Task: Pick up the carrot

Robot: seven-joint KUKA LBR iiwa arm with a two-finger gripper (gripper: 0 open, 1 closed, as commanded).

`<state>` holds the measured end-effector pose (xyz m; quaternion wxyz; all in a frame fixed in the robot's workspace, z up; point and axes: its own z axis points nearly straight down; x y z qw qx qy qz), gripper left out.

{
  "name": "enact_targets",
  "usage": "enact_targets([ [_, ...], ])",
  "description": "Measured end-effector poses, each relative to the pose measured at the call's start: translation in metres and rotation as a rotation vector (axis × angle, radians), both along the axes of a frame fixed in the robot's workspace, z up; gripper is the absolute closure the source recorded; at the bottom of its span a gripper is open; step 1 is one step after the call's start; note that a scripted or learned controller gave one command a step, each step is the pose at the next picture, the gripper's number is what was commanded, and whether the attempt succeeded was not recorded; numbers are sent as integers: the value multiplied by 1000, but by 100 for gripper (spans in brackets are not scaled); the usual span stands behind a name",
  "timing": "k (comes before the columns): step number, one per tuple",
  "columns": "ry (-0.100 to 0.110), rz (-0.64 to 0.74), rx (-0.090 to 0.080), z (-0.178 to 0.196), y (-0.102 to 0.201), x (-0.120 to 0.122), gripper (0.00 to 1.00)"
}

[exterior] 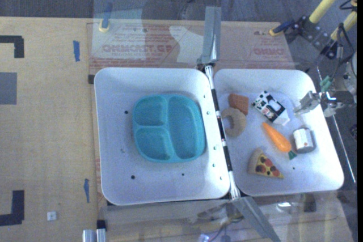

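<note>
1. A crowded right bin [334, 173]: the carrot [277, 138] lies near its middle, hemmed in by a black-and-white carton [269, 107] just above, a small grey can [303, 140] at its lower right, a pizza slice [265, 165] below, and a pale ring-shaped bagel [233, 122] and an orange-brown slab [239, 102] to the left.
2. The carrot's long axis runs diagonally, tapered orange tip to the upper left, green stub to the lower right, close by the can.
3. The smooth white left bin [113, 93] holds a teal three-compartment plate [169, 127] with rounded corners.
4. The gripper [309, 102] sits at the right bin's upper right edge, well apart from the carrot; whether its fingers are apart or together cannot be told.
</note>
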<state>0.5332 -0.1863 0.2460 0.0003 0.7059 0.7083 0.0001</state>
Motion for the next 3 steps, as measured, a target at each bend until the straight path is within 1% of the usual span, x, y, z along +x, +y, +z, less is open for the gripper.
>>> enact_targets([
  [1, -1, -115, 3, -148, 28, 9, 0],
  [2, -2, -125, 2, -138, 23, 8, 100],
  [3, -1, 139, 0, -44, 88, 14, 100],
])
